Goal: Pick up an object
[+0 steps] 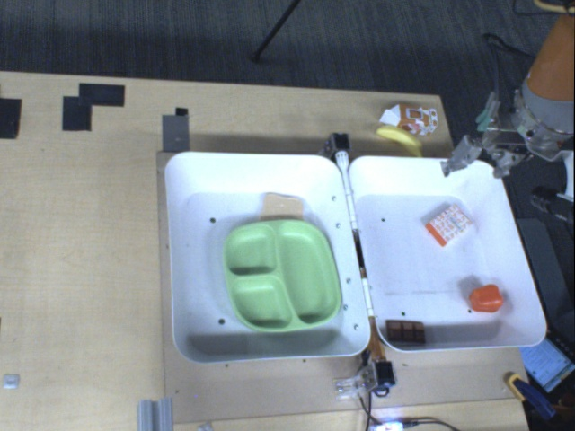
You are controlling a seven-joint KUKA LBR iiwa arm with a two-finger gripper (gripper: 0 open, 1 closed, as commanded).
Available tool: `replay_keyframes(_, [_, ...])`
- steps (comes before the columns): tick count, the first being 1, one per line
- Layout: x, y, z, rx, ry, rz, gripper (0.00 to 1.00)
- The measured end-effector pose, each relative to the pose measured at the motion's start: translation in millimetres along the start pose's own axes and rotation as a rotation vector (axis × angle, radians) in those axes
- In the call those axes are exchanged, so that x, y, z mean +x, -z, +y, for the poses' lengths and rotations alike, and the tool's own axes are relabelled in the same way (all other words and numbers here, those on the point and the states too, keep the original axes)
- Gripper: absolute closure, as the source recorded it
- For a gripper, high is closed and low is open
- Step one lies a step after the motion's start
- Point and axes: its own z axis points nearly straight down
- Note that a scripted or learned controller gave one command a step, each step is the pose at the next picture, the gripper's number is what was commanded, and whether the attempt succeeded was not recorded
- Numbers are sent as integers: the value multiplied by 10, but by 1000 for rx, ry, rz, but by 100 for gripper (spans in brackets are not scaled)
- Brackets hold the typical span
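The right bin (395, 268) holds an orange-and-white packet (447, 224), a small orange-red object (486, 298) near its front right corner, and a brown chocolate-like block (405, 332) against its front wall. My gripper (477, 157) hangs over the bin's far right corner, above and to the right of the packet. It is open, with nothing between its fingers. The left bin (193, 241) holds a green divided plate (281, 272), with a tan block (282, 205) partly tucked under the plate's far edge.
A yellow banana-like toy (398, 136) and a small printed packet (415, 118) lie on the bench just behind the right bin. A black clamp (339, 142) sits where the bins meet. Cables and a small connector (382, 375) lie at the bench's front edge.
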Motion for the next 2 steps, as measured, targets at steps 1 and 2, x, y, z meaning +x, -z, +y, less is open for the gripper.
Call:
replay_keyframes(1, [299,-1047,-863,4,-1,2,0])
replay_keyframes(2, [929,-1409,-496,-3,1,1,0])
